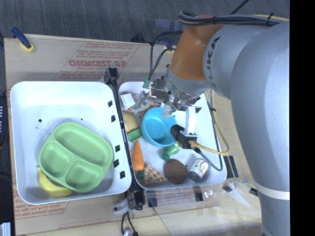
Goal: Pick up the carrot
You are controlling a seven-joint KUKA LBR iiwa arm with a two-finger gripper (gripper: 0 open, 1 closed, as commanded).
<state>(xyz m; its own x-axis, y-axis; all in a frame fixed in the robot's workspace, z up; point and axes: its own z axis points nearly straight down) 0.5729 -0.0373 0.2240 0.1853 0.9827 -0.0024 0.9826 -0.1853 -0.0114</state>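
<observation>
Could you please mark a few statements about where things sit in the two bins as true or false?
1. The carrot lies in the right bin. True.
2. The green divided tray sits in the right bin. False: it is in the left bin.
3. The blue bowl is beside the carrot, in the same bin. True.
4. The carrot is held in the gripper. False: it lies on the bin floor by the left wall.
5. The small can is in the left bin. False: right bin.

The arm [236, 58] hides most of the right bin's [219, 168] far half. Yellow thing [51, 187] (can't tell what) sits mostly under the green tray [76, 156]; gripper's fingers aren't clear.
</observation>
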